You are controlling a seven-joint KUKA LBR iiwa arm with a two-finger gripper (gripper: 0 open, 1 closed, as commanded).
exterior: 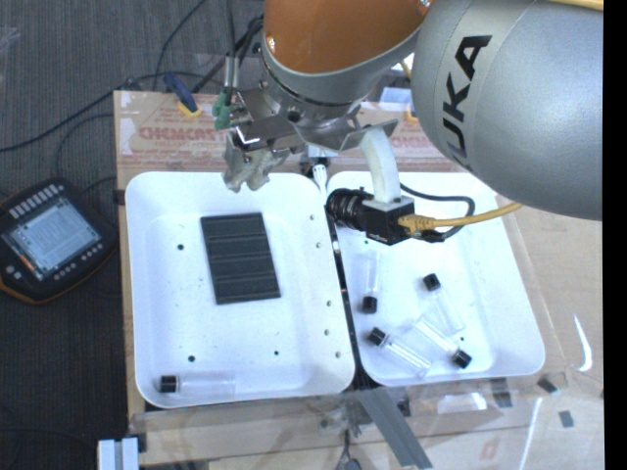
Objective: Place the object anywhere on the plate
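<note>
Overhead, gripper [247, 171] above left bin's [147, 292] far edge, finger spread unclear, dark ribbed plate [240, 258] below, capped vial [201, 385] near front

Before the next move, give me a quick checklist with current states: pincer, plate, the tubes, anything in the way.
1. Object held in pincer: cannot tell, nothing visible between the fingers.
2. Dark ribbed plate lying flat in left bin: ok.
3. Plate surface free to receive: ok.
4. Object already on plate: not ok; one capped tube lies at the left bin's near edge.
5. Spare tubes available in right bin: ok.
6. Pincer over plate: not ok, it hangs above the bin's far rim.
</note>
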